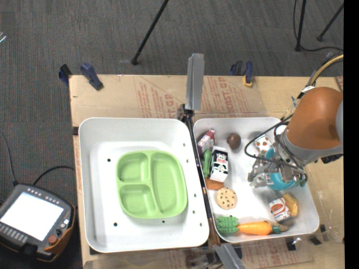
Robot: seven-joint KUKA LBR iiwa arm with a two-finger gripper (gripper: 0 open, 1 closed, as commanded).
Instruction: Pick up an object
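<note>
The arm comes in from the right, its orange band [315,119] over the right bin [247,122]. My gripper [262,177] hangs low over the bin's right-middle part, right beside a teal-blue object [279,180] that is partly hidden under the wrist. Whether it touches that object cannot be made out. Close by are a white and orange item [261,144], a small can [279,209] and a yellow banana [291,204].
The right bin also holds a cow-print carton [219,165], a pink carton [206,140], a brown ball [234,140], a cookie [226,198], a carrot [255,227] and a green toy [226,223]. In the left bin [90,150] lies a green divided plate [151,184].
</note>
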